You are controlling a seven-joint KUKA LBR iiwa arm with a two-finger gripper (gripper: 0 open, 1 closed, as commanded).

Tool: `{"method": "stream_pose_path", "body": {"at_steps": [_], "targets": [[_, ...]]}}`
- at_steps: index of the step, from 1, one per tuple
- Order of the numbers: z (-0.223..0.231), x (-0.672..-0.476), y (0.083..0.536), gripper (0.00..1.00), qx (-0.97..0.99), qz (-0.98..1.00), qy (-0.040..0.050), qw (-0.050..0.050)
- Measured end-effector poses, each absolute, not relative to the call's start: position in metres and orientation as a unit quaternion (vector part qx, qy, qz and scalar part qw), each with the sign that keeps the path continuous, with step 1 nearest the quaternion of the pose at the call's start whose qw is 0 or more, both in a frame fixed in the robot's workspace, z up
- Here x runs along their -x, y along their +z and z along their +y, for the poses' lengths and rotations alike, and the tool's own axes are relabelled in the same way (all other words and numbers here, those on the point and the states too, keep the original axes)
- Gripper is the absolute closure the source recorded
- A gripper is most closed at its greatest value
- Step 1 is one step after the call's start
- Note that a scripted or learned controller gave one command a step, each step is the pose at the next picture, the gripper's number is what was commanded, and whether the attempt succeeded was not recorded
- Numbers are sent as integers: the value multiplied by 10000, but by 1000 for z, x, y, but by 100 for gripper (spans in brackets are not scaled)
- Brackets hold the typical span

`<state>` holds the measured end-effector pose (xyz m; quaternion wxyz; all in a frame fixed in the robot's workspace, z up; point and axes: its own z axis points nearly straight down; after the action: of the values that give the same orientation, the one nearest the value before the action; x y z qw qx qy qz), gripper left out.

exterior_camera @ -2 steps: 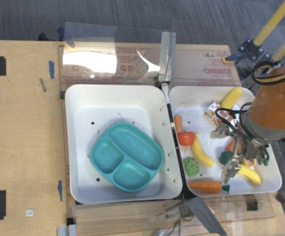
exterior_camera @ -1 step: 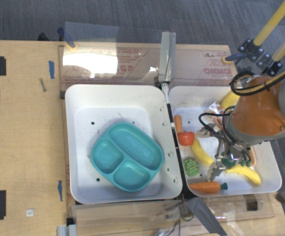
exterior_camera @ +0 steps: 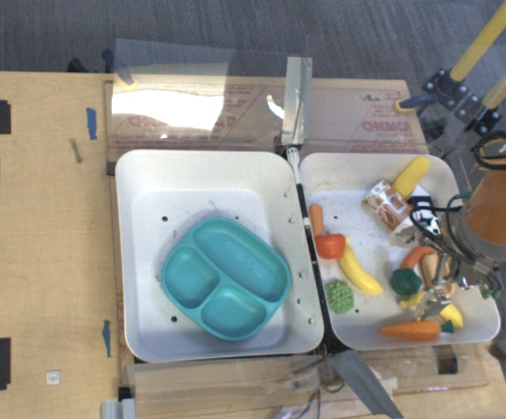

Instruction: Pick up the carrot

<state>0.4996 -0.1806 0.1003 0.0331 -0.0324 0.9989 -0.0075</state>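
Note:
The carrot [exterior_camera: 410, 328] is an orange tapered toy lying flat near the front wall of the right bin [exterior_camera: 484, 334], its tip pointing left. My gripper [exterior_camera: 441, 286] hangs just above and behind the carrot's thick right end, low among the toys. The grey arm with its orange band [exterior_camera: 497, 212] comes in from the right over the bin's edge. Nothing shows held in the gripper.
The right bin also holds a corn cob [exterior_camera: 410, 175], a brown-and-white box [exterior_camera: 386, 204], a tomato [exterior_camera: 330, 246], a banana [exterior_camera: 358, 272], a green bumpy toy [exterior_camera: 338, 298], a dark green toy [exterior_camera: 404, 281] and a small orange stick [exterior_camera: 316, 218]. A teal divided plate [exterior_camera: 225, 278] lies in the left bin [exterior_camera: 140, 182].

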Motion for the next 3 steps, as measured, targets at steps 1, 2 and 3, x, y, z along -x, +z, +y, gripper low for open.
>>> {"method": "stream_pose_path", "body": {"at_steps": [1, 2, 3], "targets": [[-112, -487, 85, 0, -1456, 9893, 15, 28], [-108, -484, 87, 0, -1148, 9934, 1, 58], [-107, -484, 98, 100, -1135, 9935, 3, 63]]}}
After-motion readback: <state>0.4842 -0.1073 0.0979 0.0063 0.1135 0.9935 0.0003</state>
